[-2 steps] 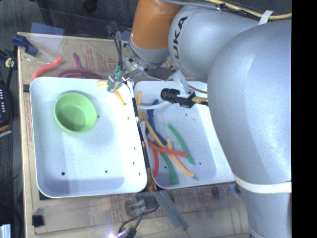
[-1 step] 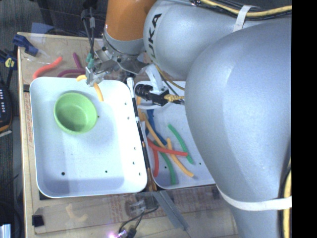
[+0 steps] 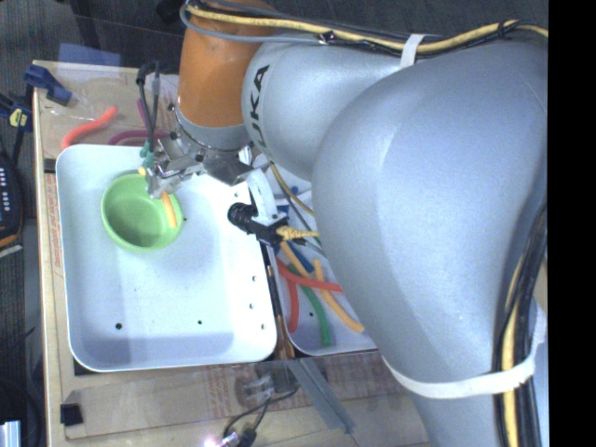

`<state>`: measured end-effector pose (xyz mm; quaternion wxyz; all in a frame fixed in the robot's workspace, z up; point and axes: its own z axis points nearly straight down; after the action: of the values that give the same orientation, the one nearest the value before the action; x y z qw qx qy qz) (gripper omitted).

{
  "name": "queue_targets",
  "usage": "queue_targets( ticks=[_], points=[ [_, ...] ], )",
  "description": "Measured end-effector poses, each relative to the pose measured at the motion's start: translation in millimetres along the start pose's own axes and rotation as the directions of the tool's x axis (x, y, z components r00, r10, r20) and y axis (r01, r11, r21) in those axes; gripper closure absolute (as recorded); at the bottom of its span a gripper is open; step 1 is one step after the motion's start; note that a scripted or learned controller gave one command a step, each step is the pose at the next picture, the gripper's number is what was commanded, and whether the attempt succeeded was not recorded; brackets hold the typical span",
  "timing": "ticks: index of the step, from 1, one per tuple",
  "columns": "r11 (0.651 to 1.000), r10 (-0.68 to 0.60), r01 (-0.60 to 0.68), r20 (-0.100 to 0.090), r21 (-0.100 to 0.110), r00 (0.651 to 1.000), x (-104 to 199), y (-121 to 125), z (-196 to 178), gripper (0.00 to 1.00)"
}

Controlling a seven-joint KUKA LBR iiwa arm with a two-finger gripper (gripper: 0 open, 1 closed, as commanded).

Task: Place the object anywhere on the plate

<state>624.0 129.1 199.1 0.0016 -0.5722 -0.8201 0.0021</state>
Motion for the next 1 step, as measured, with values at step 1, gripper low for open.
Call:
queue_targets(
  ticks=[1],
  points=[
    [0.971,-0.238,0.238,0.002,-0.004,0.971,-11.7,30.0,25.8,1.0]
  ],
)
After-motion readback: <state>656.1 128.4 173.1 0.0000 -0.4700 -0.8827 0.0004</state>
